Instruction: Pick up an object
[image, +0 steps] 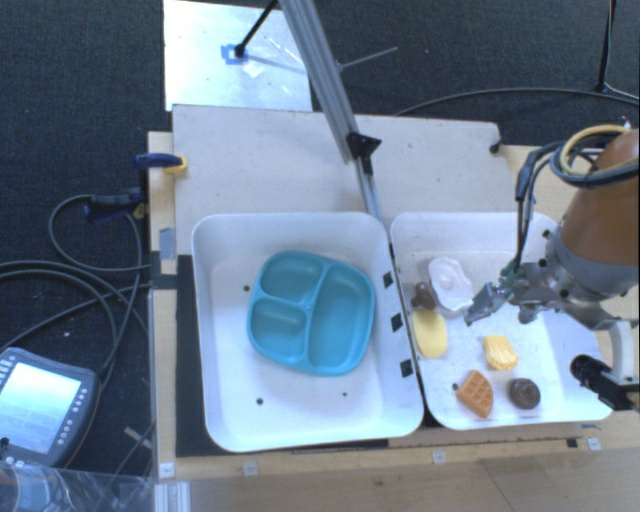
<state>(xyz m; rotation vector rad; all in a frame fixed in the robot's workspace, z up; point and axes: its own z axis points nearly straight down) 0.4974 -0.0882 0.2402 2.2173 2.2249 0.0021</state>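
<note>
The robot's claw (478, 307) hovered low over the right bin (500, 232) on the worktop (260, 150), its tip just right of a white object (450, 282); whether its fingers were apart or together could not be told from above. Around it lay the food toys: a small brown piece (424, 297) touching the white one's left side, a pale yellow piece (431, 334) just below, a yellow block (500, 352) toward the middle, and an orange waffle (476, 393) beside a dark brown round piece (523, 392) near the front wall. The left bin (215, 330) held a blue divided plate (311, 311). A grey pendant (35, 405) sat on the floor at left.
</note>
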